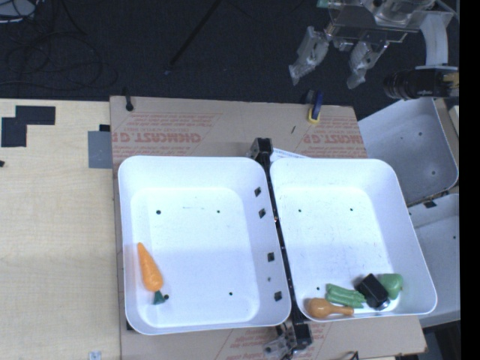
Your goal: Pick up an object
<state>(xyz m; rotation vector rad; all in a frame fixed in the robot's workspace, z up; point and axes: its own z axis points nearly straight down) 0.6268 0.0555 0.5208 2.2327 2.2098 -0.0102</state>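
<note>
Clearly nothing picked yet. Gripper (334, 64) high beyond right bin (411, 223), jaws spread, nothing between. Toy carrot (149, 268) lies left of that bin; green, black, tan-orange toys (360, 295) heaped in its near corner.

Two white bins (330, 175) sit touching on printed cardboard (195, 130); black clips (271, 257) line their shared edge, cables (52, 58) trail behind.

arm (409, 2): cut by top edge | green items (352, 295): partly under black block (373, 290)
</note>
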